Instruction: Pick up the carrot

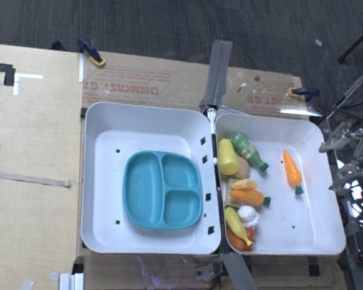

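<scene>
The bench (24,160) is pale, matt board. The left bin (97,184) is smooth white plastic with rounded corners and holds a teal tray (163,190) with three compartments, bare floor all round it. The right bin (314,208) has a heap of glossy toy food (240,196) crowded against its left wall: a green bottle (250,151), a yellow piece, an orange piece, a banana. The carrot (291,169), a smooth orange taper with a small green stub, lies alone in the far right part, well apart from the heap and near the right wall. Metal framework (349,154) stands at the right edge; whether the gripper is open or closed cannot be told.
</scene>
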